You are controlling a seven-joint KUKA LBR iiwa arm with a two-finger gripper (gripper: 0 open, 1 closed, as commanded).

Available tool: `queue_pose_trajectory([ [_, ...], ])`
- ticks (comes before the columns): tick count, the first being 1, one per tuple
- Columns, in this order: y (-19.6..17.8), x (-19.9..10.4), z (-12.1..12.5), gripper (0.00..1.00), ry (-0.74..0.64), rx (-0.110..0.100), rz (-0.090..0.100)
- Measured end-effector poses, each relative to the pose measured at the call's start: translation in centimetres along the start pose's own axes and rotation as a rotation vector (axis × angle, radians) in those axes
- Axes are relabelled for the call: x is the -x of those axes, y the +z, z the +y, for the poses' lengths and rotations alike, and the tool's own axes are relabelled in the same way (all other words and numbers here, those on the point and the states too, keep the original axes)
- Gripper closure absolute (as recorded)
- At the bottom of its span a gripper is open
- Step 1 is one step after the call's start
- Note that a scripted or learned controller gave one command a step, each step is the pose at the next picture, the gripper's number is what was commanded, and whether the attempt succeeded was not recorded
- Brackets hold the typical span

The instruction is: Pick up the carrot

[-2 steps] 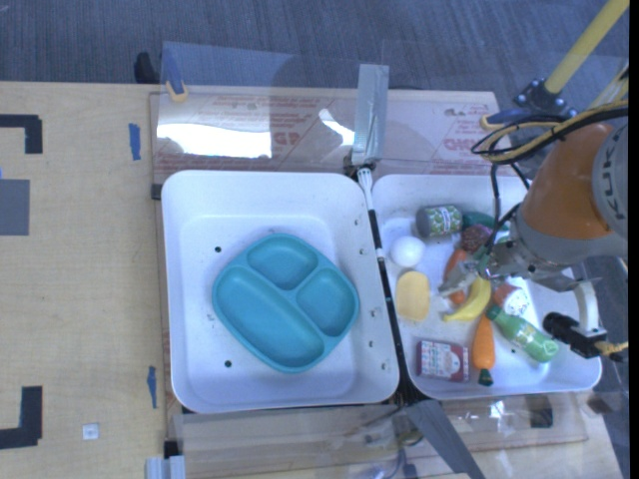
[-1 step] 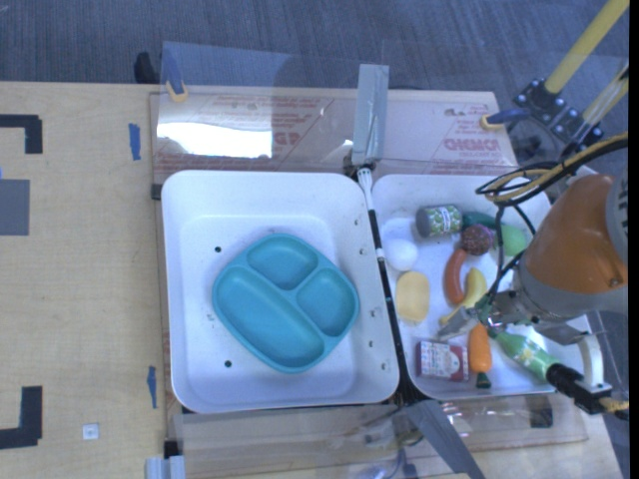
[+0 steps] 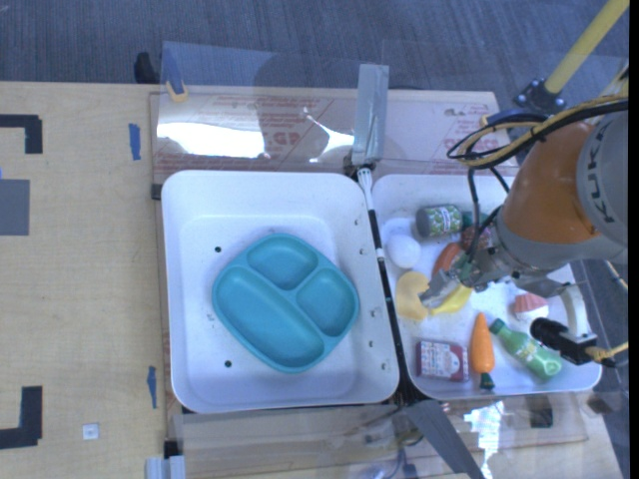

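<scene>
- Down at the bottom edge of the frame, nearest the camera, the bench's front rail (image 3: 300, 429) is running under both bins, with a crumpled white scrap (image 3: 487, 425) lying on it at lower right.
- The right bin (image 3: 519, 385) is sitting in the lower right of the frame, crowded with small things.
- The carrot (image 3: 482, 345) is lying in the lower part of that bin, orange with a green tip pointing down the frame, free of the claw.
- A red and white packet (image 3: 442, 359) is lying just left of the carrot, and a green bottle (image 3: 526, 350) is lying just to its right.
- A dark green can (image 3: 439, 220) is resting near the bin's top, with a white ball (image 3: 403, 251) lower left of it.
- A yellow piece (image 3: 412, 293) is sitting in the bin's left half, above the packet.
- The left bin (image 3: 190, 267) is filling the middle of the frame, holding a teal divided plate (image 3: 285, 300).
- The arm (image 3: 559, 198) is reaching in from the right edge, its orange band sitting over the right bin's upper right part.
- The gripper (image 3: 439, 292) is hanging down-left from the wrist, over the yellow piece and above and left of the carrot.
- From here I cannot tell how the claw is set or whether anything is in it.
</scene>
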State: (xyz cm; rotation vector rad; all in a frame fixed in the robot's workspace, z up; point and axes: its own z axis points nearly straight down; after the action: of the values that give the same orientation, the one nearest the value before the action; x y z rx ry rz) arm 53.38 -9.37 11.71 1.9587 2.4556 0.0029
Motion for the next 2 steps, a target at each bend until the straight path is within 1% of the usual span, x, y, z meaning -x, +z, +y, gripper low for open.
queue_pose_trajectory([
  [1, 3.08, 4.2, -5.4, 0.0, 0.03, 0.001, -0.002],
  [2, 2.13, 4.22, -5.15, 1.0, 0.031, 0.006, -0.003],
])
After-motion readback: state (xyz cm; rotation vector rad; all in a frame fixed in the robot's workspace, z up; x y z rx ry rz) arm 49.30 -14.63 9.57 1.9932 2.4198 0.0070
